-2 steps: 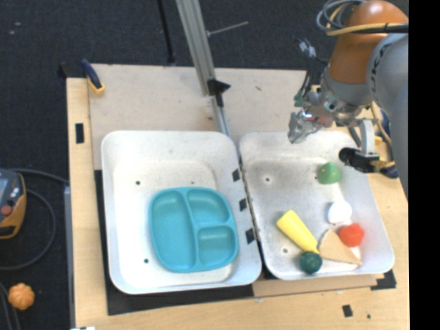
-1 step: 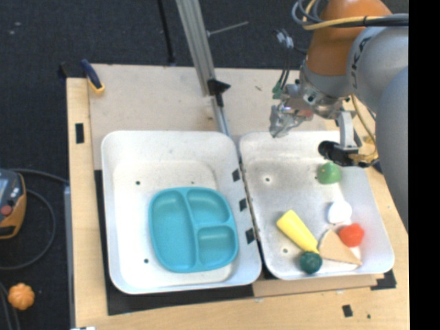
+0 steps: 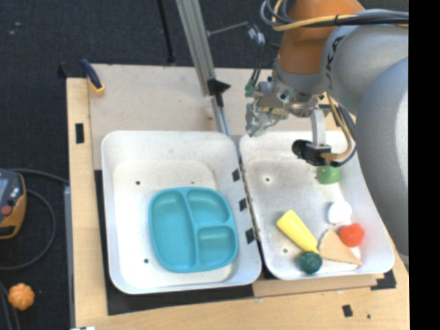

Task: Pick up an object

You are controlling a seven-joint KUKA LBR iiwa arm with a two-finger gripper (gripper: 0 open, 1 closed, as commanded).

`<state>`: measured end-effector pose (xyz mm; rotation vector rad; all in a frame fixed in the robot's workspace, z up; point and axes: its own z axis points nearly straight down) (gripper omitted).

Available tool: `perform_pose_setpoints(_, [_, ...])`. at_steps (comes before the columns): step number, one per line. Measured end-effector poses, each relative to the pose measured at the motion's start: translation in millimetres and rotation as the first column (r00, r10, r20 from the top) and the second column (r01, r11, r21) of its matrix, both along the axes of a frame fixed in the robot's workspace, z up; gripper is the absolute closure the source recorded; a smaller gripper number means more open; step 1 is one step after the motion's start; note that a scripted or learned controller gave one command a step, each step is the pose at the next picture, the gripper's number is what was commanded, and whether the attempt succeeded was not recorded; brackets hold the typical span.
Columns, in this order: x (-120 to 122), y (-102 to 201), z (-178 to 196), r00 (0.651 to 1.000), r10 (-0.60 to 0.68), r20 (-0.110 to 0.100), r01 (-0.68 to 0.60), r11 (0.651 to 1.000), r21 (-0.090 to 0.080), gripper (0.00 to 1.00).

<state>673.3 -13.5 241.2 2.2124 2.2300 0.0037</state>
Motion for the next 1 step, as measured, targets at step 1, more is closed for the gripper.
perform_pose_setpoints(1, [-2.3,62.6,-2.5,1.000,0.000,-0.001,0.000,1.000,-0.001,1.00])
